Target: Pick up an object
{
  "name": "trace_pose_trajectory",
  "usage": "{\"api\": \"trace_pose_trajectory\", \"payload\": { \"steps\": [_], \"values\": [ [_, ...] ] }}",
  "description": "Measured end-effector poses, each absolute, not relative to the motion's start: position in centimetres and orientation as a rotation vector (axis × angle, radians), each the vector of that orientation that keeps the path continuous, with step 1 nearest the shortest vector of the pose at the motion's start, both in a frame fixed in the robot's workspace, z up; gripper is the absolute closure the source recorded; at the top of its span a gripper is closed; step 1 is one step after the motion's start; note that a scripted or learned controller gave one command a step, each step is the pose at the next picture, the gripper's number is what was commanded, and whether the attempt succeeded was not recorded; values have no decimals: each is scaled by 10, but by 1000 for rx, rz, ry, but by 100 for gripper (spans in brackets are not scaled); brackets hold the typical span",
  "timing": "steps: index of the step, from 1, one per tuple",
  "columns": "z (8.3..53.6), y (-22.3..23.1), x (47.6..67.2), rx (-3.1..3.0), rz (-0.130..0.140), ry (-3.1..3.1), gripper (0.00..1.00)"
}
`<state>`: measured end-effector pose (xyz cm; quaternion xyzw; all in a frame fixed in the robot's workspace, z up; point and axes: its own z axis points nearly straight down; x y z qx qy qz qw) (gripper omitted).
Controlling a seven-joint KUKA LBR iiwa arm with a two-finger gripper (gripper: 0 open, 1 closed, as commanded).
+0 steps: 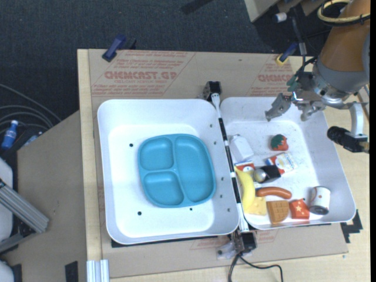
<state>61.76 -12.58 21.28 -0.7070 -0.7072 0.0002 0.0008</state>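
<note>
While the arm (343, 46) is reaching in from the right, the gripper (291, 107) is hanging over the far edge of the right bin (338, 175), fingers spread wide with nothing between them. One fingertip (274, 113) is pointing left over the bin's back wall; the other is sitting nearer the wrist, over the far right corner.

Objects are sitting in the right bin, all well clear of the gripper:
- strawberry toy (278, 141), red with a green top, lying alone mid-bin, closest item to the gripper but still apart from it
- white carton (241, 148) lying against the left wall, just beside the divider
- small packet (284, 163), white and red, touching a black piece (271, 173)
- banana (248, 187) curving down the left side, near the front
- sausage (274, 192) lying across, just right of the banana
- brown cracker-like piece (277, 210) and a red block (299, 209) sitting side by side at the front wall
- small can (319, 199) tipped on its side near the front right corner

Left bin (111, 157) is holding a blue divided plate (175, 170), three compartments, lying flat near the middle. Nothing is lying in its compartments.

Both bins are sitting side by side on a cardboard-covered bench (147, 69), with a blue clamp (113, 49) at its far left corner.
</note>
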Motion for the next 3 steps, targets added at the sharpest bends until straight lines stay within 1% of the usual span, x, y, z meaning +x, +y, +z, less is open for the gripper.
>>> {"api": "trace_pose_trajectory", "payload": {
  "steps": [1, 2, 3],
  "values": [
    [84, -177, 636, -2222, 2, -2220, 0],
    [95, -177, 637, -2224, -1, -2222, 100],
    [95, -177, 637, -2224, -1, -2222, 0]
  ]
}}
